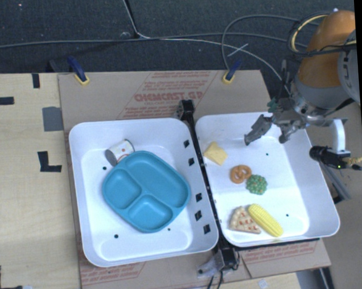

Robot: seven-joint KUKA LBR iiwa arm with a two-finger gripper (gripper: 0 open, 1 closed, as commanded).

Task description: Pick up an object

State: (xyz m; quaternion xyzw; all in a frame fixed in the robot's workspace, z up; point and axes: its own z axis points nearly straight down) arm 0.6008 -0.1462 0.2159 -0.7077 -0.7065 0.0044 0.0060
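Observation:
The right bin [293,164] holds a yellow cheese wedge [215,153], a brown pretzel [240,174], a green broccoli piece [256,184], a waffle slice [242,220] and a corn cob [265,220]. My gripper [272,134] hangs open over the bin's far right part, its two dark fingers [255,131] spread apart with nothing between them. It stands to the right of the cheese and above the pretzel in the view.
The left bin [84,178] carries a blue sectioned tray [146,190] and a small tipped cup [119,152]. A black divider [198,170] runs between the bins. Cables cross the dark surface behind, and clamps [79,74] pin the cardboard.

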